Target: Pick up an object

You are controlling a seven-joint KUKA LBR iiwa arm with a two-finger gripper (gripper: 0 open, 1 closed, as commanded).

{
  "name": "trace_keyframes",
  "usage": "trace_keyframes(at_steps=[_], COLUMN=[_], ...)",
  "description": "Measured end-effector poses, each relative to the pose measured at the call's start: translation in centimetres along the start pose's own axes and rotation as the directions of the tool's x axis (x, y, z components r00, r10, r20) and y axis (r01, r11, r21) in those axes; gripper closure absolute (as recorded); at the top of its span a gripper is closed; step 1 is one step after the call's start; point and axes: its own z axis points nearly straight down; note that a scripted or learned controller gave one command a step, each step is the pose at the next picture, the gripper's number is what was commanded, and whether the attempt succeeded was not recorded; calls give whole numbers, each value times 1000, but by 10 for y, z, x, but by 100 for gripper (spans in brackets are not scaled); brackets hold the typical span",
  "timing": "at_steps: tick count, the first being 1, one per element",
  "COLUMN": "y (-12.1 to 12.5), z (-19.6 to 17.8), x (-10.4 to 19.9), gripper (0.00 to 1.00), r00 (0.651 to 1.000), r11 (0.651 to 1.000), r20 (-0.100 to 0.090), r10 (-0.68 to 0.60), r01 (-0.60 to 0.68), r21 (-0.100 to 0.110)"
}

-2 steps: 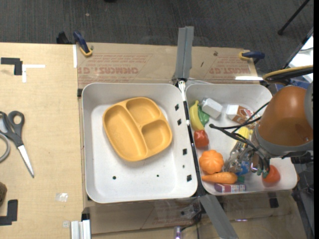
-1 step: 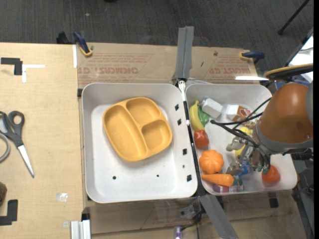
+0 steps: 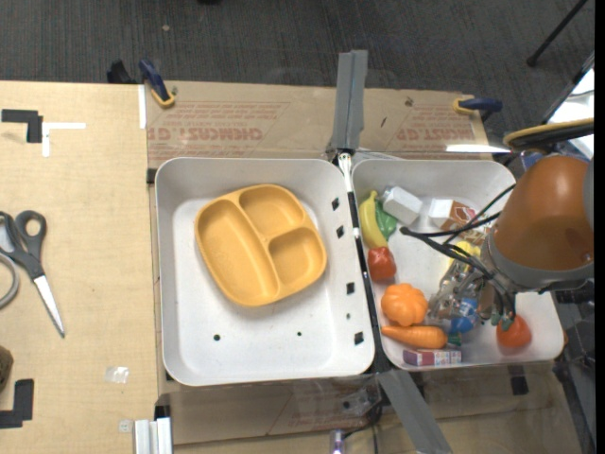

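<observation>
Orange-banded arm (image 3: pixel 548 216) hides its end effector (image 3: pixel 468 296); grip state impossible to tell.

Tool (image 3: pixel 470 296) fingers lost in clutter; arm (image 3: pixel 548 218) hides right bin (image 3: pixel 430 165) far side.

A divided plate (image 3: pixel 262 244) lies in the left bin (image 3: pixel 180 348).

Two white bins (image 3: pixel 170 282). One yellow divided plate (image 3: pixel 262 244), one banana (image 3: pixel 371 223), one carrot (image 3: pixel 416 336), one orange (image 3: pixel 405 303), two tomatoes (image 3: pixel 381 264), one pair of scissors (image 3: pixel 36 265).
</observation>
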Motion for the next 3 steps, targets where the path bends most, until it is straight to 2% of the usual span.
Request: trace_keyframes(at_steps=[1, 2, 3], y=[1, -9, -9], z=[-6, 5, -2], x=[-8, -8, -5], gripper=[0, 0, 100], r00=[1000, 993, 994], r11=[1000, 993, 994], r20=[28, 23, 6], r10=[2, 114, 110], r01=[-2, -114, -110], r21=[-2, -4, -1])
